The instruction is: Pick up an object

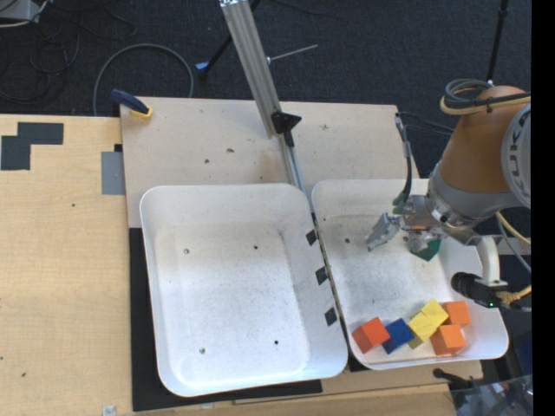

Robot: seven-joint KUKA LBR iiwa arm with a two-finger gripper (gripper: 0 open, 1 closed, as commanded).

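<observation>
Orange, blue and yellow blocks lie clustered in the near corner of the right bin [347, 211], seen from the single overhead camera.

Camera view: the orange block [372, 332] sits at the left of the cluster, touching the blue block [398, 334]; the yellow block [427, 319] lies just beside that, and two more orange blocks [451, 328] sit at the right end. The left bin [160, 232] holds no blocks.

The gripper [381, 230] hangs over the middle of the right bin, well apart from the cluster. Its metal fingers [378, 233] appear spread, with nothing between them. A small green piece [426, 249] shows just below the wrist; whether it is a loose object or part of the tool cannot be told.

Assessment: no object is held. Approach, grasp and lift all remain to be done.
</observation>
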